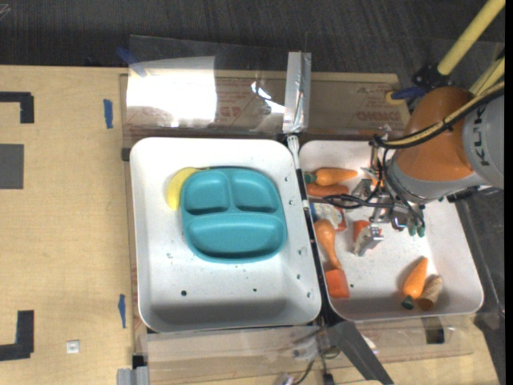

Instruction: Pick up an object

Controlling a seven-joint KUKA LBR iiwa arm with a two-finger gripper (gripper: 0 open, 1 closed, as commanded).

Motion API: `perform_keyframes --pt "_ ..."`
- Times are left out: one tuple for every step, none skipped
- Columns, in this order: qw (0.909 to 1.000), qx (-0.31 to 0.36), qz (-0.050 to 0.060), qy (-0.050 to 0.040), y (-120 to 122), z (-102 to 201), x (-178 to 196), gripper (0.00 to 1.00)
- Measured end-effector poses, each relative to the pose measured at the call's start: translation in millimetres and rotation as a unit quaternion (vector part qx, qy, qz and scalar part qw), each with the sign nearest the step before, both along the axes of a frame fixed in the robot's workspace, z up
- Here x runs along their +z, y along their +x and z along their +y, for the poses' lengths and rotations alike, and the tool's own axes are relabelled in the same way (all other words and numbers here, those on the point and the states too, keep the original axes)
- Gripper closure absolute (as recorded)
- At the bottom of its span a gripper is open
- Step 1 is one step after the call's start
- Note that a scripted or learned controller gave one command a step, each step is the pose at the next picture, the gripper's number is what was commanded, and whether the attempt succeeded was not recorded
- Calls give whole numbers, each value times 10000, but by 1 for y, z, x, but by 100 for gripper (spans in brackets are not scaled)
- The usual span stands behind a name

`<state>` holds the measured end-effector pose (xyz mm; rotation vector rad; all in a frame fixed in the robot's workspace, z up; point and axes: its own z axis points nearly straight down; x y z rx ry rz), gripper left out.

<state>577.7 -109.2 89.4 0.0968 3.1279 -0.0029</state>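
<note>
The right bin (461,239) holds several toy foods. An orange carrot (333,175) lies at its far left, with a second orange piece (321,190) just below it. Another carrot (325,243) runs along the left wall, and an orange-red block (337,283) sits below it. A carrot with a green tip (414,277) rests against a tan piece (432,289) at the front right. My gripper (365,237) hangs low over the middle of this bin, just right of the left-wall carrot. A small red spot shows at its tip.
The left bin (152,247) carries a teal divided plate (233,213) with a yellow object (175,186) peeking out at its left edge. The grey and orange arm (433,147) covers the right bin's far right corner. Cables trail around the wrist.
</note>
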Motion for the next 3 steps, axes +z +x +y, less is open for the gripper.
perform_keyframes --pt "9943 -1068 -5 19 -11 7 0 0" --pt "9823 -1872 -12 26 -16 15 0 0" --pt "9733 -2296 -5 40 -20 14 0 0"
